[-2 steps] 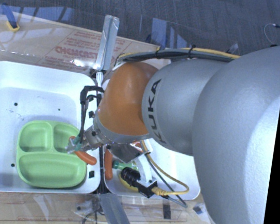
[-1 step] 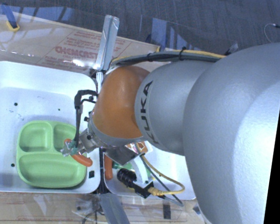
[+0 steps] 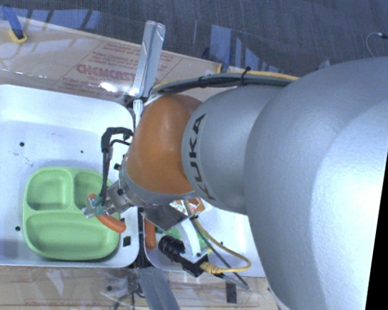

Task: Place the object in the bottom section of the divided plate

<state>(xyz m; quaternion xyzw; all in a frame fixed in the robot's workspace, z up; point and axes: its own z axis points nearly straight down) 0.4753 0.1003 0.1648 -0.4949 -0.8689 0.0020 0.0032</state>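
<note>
Item: orange carrot-like object, lying at the 3 o'clock rim of the green divided plate in the left bin, at the gripper tip; grip cannot be told. Step, as judged: delivery to the plate. Next move calls for shifting toward 9 o'clock over the large bottom section, then release.

Two white bins side by side on one tabletop, one green plate (three sections in it), two orange carrot-like things, one big grey robot arm, one claw
</note>
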